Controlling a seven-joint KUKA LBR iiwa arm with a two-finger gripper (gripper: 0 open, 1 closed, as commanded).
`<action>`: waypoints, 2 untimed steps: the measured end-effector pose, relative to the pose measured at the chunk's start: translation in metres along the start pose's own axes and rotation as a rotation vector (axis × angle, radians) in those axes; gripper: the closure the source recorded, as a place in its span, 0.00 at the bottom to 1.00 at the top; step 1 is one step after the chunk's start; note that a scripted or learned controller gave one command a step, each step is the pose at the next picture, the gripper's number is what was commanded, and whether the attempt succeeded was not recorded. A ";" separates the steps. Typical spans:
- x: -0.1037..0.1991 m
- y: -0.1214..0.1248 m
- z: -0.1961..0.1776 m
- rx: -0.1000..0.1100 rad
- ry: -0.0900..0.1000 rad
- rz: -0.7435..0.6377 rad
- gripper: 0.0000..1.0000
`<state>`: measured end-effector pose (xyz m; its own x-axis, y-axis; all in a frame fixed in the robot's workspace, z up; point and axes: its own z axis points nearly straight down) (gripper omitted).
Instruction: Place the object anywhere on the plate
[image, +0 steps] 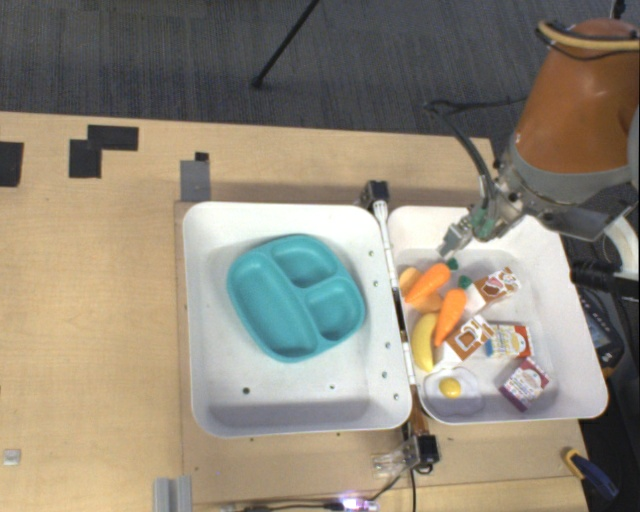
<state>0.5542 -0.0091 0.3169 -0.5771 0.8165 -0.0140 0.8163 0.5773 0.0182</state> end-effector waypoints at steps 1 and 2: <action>0.012 0.071 0.071 0.017 0.013 0.132 1.00; 0.068 0.106 0.136 0.019 0.016 0.116 1.00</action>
<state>0.6045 0.1074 0.1824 -0.4787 0.8780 0.0032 0.8780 0.4787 -0.0002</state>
